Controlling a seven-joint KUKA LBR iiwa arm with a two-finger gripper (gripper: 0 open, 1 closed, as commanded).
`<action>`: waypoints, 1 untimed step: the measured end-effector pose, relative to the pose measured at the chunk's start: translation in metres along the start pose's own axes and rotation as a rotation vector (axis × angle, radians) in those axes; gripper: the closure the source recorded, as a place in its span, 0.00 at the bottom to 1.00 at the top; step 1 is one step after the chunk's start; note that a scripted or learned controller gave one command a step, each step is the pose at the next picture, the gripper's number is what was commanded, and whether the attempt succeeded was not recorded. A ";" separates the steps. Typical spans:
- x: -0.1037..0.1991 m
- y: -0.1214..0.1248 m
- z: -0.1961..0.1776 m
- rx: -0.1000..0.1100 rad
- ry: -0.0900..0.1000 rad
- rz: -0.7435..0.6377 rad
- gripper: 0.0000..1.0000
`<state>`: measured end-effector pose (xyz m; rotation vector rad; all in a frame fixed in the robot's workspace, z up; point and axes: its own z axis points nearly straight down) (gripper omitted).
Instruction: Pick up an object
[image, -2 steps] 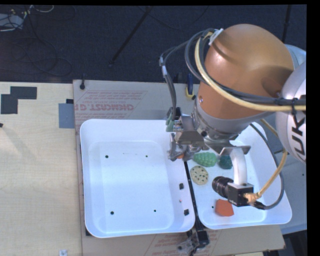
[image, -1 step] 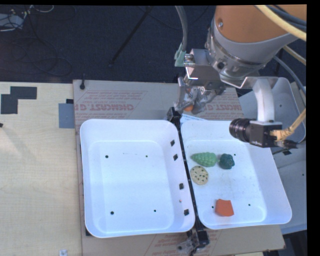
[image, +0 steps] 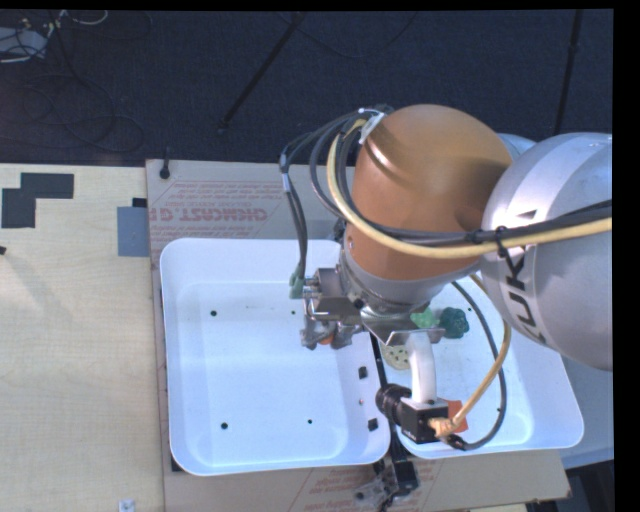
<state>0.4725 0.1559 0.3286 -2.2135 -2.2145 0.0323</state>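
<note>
Toward the back of the right bin (image: 560, 425), a green object (image: 443, 321) lies on the white floor, partly hidden under the arm's orange band (image: 425, 195). Just in front of it sits a pale round piece with small holes (image: 396, 353), too covered to name. These are the only loose things I can make out as candidates for picking; the left bin (image: 200, 440) shows just 4 or so small dark marks on its floor.

The pincer (image: 330, 330) hangs under the wrist over the seam where the 2 bins meet, low down and to the left of the green object rather than over it. Its tips are lost in the metal of the mount and in shadow, so I cannot tell how it is set, and nothing can be seen between its tips.

My judgement: this is the reaching stage, with no grasp yet made. The next move calls for shifting the pincer right, centring it over the green object, then descending straight enough to clear the divider wall and the pale piece beside it. Cables (image: 490, 385) looping off the wrist hang close to that spot and may snag. Both bins rest on the bench (image: 60, 330).
</note>
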 end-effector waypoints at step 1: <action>0.004 0.001 -0.158 -0.035 0.012 -0.002 1.00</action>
